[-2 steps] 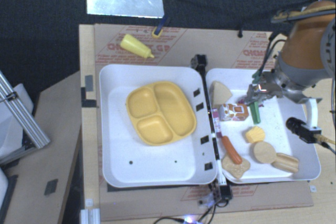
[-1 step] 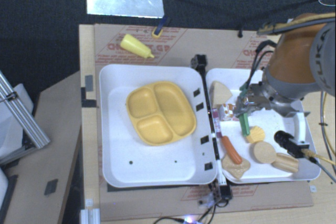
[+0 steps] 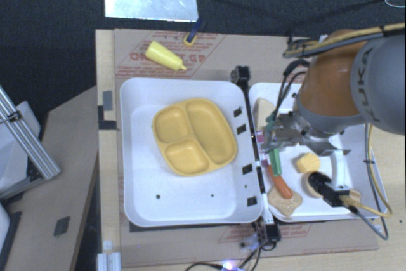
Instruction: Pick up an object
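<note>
Nearest the camera, at the front of the right bin [image 3: 317, 215], a tan slice like a piece of toast [image 3: 285, 202] lies flat. The red-orange end of a toy carrot [image 3: 279, 179] touches it or overlaps its edge. The carrot runs away from the camera, with its green top pointing towards my pincer [image 3: 274, 139]. Just to the right of the carrot is a small yellow cheese block [image 3: 307, 162], a little apart from it.

My pincer hangs low over the left part of this bin, right at the carrot's green end. From this slant I cannot tell whether it is spread or pressed together, nor whether it touches the carrot. Nothing is visibly pinched in it, and every piece I can see lies on the bin floor. Beyond my wrist a pale wedge [image 3: 262, 112] rests near the bin's far left corner.

In the left bin [image 3: 146, 187] a yellow divided plate [image 3: 193, 135] sits alone in the middle, well apart from me. Farther back, a yellow squeeze bottle [image 3: 165, 55] lies on its side on the cardboard [image 3: 209, 51] that covers the bench [image 3: 70, 136].

My judgement is that the approach is made and the pick is not. I am lined up on the carrot, but the closing, the lift and proof of a hold all remain. The narrow green top looks like a poor place to grip.
</note>
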Tool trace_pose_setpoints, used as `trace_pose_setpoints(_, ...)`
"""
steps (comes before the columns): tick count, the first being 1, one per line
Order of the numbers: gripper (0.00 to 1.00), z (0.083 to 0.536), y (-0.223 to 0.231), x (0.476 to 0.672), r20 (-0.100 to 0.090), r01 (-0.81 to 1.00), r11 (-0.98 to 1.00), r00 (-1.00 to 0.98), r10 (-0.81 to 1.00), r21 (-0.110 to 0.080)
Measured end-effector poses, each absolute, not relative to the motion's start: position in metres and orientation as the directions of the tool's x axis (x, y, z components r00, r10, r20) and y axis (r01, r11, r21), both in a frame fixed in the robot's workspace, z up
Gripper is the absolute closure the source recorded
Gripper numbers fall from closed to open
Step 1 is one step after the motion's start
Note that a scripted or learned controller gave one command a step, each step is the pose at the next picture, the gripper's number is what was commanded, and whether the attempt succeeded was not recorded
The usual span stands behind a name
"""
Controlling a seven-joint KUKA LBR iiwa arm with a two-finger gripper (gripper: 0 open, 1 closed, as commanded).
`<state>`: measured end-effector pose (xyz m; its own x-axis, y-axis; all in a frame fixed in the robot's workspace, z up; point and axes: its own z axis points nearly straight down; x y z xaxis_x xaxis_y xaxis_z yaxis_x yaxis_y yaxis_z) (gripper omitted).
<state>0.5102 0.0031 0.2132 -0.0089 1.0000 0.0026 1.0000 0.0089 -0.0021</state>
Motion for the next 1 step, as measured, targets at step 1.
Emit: trace_pose_setpoints(1,1.0,0.2267,0.0263,0.4799,0.002,1.0,0.008,-0.008,1.0,-0.001)
